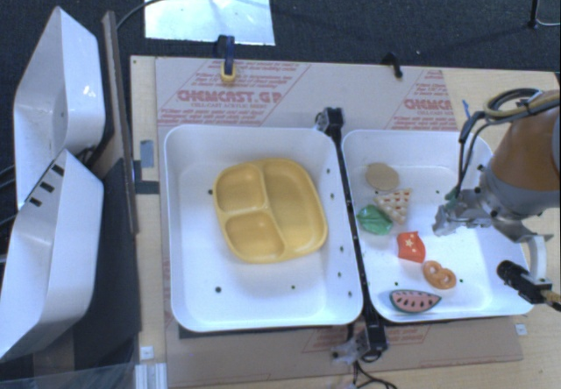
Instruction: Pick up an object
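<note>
The right bin [421, 144] holds several small toy foods: a tan round cookie [382, 175], a pale waffle-like wedge [394, 201], a green leaf piece [375, 220], a red strawberry piece [411, 246], an orange pretzel [438, 274] and a watermelon slice [415, 300]. My gripper [449, 219] hangs over the right part of this bin, just right of the strawberry piece and above the pretzel. Nothing is visible in it.
The left bin [202, 291] bears a yellow divided plate [267, 208]. A black divider clamp [331, 122] sits between the bins at the back. Two white containers [53, 177] stand off the bench at the left. Cables run across the back.
</note>
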Robot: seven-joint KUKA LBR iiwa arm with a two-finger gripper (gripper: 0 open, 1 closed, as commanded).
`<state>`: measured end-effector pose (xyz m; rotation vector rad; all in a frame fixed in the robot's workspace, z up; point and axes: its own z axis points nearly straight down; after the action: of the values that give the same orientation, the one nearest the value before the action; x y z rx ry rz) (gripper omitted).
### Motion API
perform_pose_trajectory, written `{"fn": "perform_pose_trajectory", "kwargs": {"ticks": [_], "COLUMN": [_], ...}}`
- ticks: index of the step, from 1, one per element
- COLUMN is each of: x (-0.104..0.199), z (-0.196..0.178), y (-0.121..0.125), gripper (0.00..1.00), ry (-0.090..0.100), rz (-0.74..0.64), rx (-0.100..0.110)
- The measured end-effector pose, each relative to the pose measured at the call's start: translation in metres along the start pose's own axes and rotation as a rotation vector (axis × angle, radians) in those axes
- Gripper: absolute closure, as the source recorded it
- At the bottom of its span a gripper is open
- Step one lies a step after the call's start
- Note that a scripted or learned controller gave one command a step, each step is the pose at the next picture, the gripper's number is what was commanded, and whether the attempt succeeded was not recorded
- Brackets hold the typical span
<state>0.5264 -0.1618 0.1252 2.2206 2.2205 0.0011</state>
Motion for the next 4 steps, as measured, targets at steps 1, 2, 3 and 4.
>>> {"fn": "perform_pose_trajectory", "kwargs": {"ticks": [1,2,3,4], "x": [-0.004,-0.006,-0.006,0.048], "z": [-0.053,-0.112,-0.134,-0.138], "y": [-0.008,0.000,0.000,0.015], "gripper": [1.00,1.00,1.00,1.00], "ry": [-0.001,-0.001,0.000,0.001], "rz": [0.000,0.000,-0.001,-0.005], "rx": [-0.003,-0.004,-0.001,0.000]}}
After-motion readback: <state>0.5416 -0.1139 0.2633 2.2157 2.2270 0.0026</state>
